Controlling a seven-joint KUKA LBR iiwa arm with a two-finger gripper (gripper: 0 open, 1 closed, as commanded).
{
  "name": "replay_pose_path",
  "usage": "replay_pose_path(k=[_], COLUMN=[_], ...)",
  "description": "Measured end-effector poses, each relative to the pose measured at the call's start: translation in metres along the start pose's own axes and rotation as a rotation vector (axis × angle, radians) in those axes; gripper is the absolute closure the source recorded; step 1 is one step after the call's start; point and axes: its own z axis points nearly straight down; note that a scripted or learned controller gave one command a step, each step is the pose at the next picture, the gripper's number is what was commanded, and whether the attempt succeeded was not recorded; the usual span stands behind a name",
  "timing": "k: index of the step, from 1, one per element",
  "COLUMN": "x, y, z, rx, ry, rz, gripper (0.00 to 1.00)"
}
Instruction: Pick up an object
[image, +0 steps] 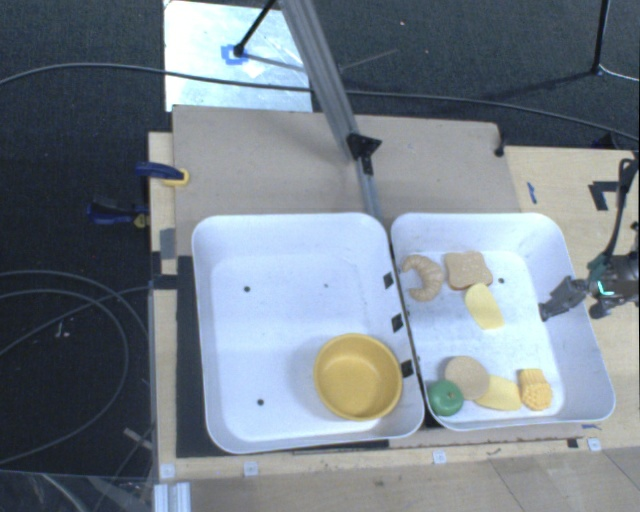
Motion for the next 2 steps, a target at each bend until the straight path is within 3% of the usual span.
replay_pose_path(k=[1, 2], x=[0.000, -0.009], y=[0.000, -0.003], z=[0.000, 0.056], rx=[-0.001, 0.004], ry=[0.000, 0.001], rz=[0.000, 0.004], gripper=[0.00, 0.00])
